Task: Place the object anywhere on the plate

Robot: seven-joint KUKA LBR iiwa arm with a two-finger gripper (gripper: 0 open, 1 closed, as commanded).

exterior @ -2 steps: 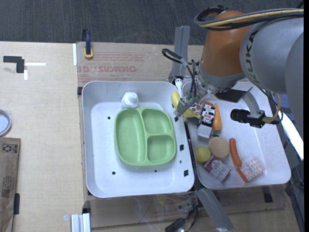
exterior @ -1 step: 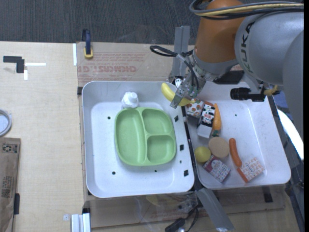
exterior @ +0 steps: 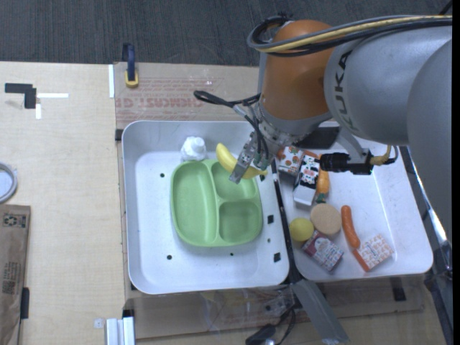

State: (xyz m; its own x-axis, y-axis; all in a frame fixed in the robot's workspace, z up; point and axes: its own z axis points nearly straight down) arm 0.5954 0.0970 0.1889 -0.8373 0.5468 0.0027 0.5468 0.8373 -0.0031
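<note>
One banana (exterior: 228, 157) seemingly in gripper (exterior: 243, 167), over plate (exterior: 194, 210).

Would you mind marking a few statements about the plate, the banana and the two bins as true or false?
1. The green plate lies in the left bin. True.
2. The plate has a single undivided well. False: ridges split it into compartments.
3. The gripper is above the plate's upper right corner, with the banana at its fingers. True.
4. The carrot lies on the plate. False: it lies in the right bin.
</note>
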